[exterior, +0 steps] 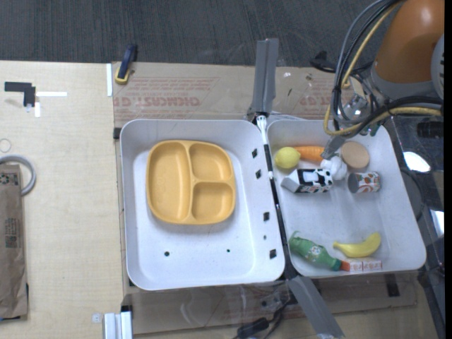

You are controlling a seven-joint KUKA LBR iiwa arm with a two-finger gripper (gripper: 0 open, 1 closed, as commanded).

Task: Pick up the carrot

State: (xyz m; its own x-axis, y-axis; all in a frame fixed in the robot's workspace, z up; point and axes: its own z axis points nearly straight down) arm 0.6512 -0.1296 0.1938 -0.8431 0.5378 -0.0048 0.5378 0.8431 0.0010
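Note:
The orange carrot (308, 152) lies in the right bin (395, 210) near its back wall, just right of a yellow lemon (287, 159). My gripper (332, 149) reaches down from the arm at the upper right. Its tip sits right at the carrot's right end, above a cow-patterned carton (309, 180). The carrot still rests on the bin floor.
The right bin also holds a round tan lid (354, 155), a small can (366, 183), a banana (359, 246) and a green bottle (316, 253). A yellow divided plate (191, 182) sits in the left bin (141, 253). Cables hang around the wrist.

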